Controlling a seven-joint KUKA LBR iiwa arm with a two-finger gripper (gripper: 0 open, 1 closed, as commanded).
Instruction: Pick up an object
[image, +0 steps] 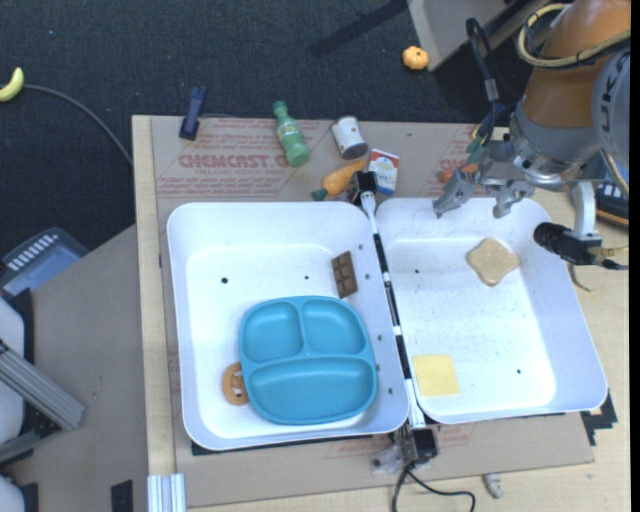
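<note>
"CHEMCAST" is printed on the table (230, 160); the jaws (478, 197) are spread above the right bin (560, 330), gripping nothing.

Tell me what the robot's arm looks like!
The robot's grey arm is thick and rounded, with a shiny orange band wrapped above its wrist. Black cables loop and hang beside it. At its end sits a grey metal tool with two thin fingers. A small black part sticks out to one side.
</note>
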